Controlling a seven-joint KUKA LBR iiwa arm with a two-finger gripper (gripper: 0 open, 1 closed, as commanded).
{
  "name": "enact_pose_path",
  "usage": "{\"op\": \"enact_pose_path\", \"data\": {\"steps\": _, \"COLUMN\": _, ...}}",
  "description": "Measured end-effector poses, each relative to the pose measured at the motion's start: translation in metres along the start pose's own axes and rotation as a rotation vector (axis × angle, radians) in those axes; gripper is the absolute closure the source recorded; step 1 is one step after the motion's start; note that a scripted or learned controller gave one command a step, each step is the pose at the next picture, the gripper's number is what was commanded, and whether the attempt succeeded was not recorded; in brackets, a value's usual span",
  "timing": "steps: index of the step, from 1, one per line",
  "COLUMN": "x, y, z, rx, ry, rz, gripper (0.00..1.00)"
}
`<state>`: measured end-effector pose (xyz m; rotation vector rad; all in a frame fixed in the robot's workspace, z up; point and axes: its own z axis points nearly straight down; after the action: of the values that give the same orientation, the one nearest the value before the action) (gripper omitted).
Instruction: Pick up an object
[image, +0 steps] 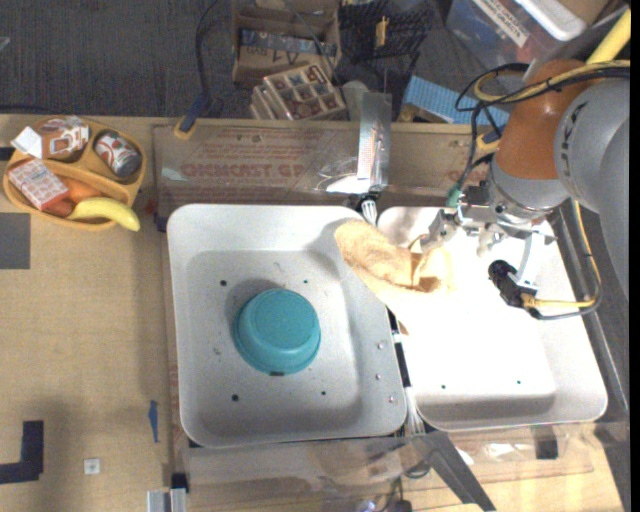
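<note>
Yellow-tan cloth (385, 262) lies draped over the shared rims of the 2 white bins, its left part hanging into the left bin (200, 240) and its right end reaching into the right bin (500, 390). At that right end the pincer (432, 243) is low over the fabric, touching a raised fold; whether its fingers are spread or pinching the cloth I cannot tell. A teal bowl (278, 331) sits upside down near the middle of the left bin, well apart from the cloth.
</note>
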<state>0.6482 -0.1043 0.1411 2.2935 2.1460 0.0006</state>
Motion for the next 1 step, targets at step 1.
{"op": "enact_pose_path", "data": {"steps": 1, "x": 0.0114, "y": -0.0055, "z": 0.0529, "rx": -0.005, "ry": 0.0, "rz": -0.085, "gripper": 0.0}}
